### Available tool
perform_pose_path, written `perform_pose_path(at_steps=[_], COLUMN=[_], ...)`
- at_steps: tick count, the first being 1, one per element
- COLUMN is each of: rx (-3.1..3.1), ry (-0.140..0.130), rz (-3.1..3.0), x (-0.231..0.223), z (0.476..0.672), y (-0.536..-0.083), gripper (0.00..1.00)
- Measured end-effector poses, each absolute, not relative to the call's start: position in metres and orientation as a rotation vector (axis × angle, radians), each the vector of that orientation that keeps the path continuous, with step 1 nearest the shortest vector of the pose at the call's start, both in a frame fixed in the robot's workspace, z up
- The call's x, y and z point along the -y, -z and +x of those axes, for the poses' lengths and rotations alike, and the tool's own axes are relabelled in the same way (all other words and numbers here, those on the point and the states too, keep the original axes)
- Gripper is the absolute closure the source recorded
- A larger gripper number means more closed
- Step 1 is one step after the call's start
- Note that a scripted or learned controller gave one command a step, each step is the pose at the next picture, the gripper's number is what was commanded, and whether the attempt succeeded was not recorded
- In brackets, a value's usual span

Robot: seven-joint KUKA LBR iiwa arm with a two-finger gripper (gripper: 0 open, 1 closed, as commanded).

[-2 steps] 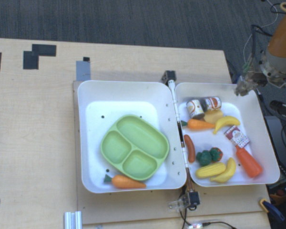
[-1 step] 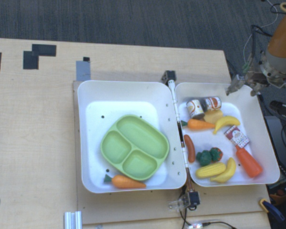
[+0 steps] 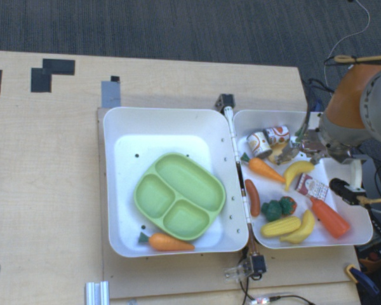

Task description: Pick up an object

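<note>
We take the likeliest target to be the small banana (image 3: 298,170), which lies in the right bin (image 3: 362,237) just under the claw (image 3: 291,152). It looks like a hollow plastic toy, so we judge it light, stiff and rather slick; we would pinch it across its curved middle, where it is narrowest, not at the tapering ends. Whether the claw is spread or closed we cannot tell, since the arm hides its working end. Close around the banana sit a carrot (image 3: 265,169), a small can (image 3: 259,142) and a red-and-white packet (image 3: 312,187), so a closing pinch could nudge the neighbours. Further off are broccoli (image 3: 278,208) and a sausage (image 3: 252,197). The left bin (image 3: 114,170) on the worktop (image 3: 44,189) holds a green divided plate (image 3: 180,197) and another carrot (image 3: 170,242).
</note>
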State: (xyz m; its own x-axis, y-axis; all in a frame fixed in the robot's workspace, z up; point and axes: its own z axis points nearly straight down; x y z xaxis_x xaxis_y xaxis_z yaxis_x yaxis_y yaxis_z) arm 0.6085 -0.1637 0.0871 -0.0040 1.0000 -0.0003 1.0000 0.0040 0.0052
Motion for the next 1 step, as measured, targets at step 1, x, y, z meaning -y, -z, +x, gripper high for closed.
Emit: perform_pose_path(at_steps=[1], rx=[-2.224], ry=[-0.011], rz=[2.207], x=[0.1631], z=[0.6105], y=[-0.0991], gripper=[1.0])
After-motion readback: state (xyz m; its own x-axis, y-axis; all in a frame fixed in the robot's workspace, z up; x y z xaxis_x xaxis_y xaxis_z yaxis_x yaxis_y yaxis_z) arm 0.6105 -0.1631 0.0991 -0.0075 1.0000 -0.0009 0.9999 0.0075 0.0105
